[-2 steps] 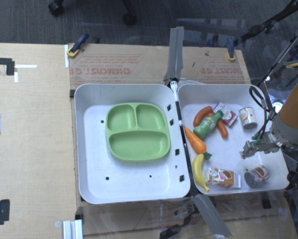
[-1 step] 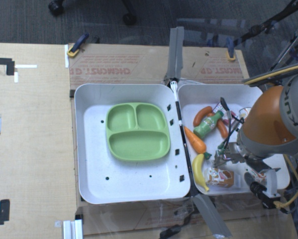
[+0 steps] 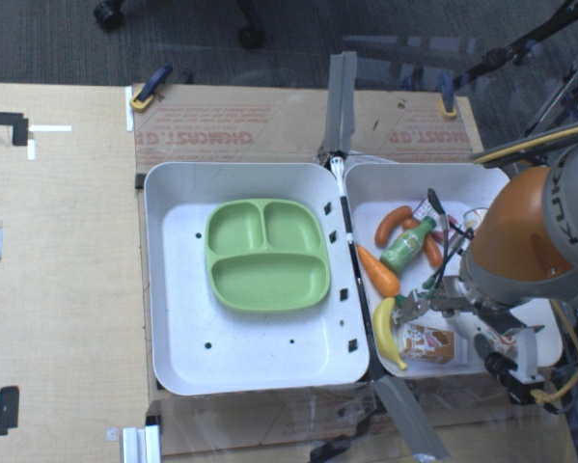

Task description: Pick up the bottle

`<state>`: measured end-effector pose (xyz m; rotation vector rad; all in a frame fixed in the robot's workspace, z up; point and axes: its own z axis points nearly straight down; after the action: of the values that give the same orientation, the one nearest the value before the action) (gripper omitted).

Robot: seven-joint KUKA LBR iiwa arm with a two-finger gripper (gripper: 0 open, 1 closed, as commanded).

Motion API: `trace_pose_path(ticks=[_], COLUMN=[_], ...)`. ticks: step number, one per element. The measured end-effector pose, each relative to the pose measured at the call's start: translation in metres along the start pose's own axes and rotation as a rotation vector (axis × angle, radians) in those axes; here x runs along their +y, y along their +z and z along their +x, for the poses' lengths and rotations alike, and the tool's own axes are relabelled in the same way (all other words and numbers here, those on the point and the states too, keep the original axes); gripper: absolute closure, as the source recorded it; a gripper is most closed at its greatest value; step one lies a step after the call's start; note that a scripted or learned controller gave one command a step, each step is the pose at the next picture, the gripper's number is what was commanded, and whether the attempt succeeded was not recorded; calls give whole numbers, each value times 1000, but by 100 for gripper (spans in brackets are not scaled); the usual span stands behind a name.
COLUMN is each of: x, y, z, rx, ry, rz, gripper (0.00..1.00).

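Pincer (image 3: 419, 302) work has barely begun: the tool hangs low in the right bin (image 3: 366, 177), just beside the banana (image 3: 386, 331) and above a snack packet (image 3: 431, 343), and I cannot tell whether it is spread or pressed together. Nothing shows between its tips. The green bottle (image 3: 407, 244) lies untouched further back, touching the carrot (image 3: 378, 270) and near a sausage (image 3: 395, 223). Reaching, gripping and lifting all remain. The left bin (image 3: 163, 287) holds a green divided plate (image 3: 267, 255).

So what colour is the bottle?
Green, with a white label; the bottle shows clearly in the camera view, lying in the right bin.
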<state>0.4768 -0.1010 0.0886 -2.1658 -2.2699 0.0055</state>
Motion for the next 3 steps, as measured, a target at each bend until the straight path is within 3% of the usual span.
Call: trace_pose_path(ticks=[1, 2, 3], x=[56, 31, 103], y=[-1, -69, -167], z=[-16, -32, -22], rx=[0, -1, -3], ry=[-215, -7, -117], rz=[-1, -1, -1], gripper=[0, 0, 0])
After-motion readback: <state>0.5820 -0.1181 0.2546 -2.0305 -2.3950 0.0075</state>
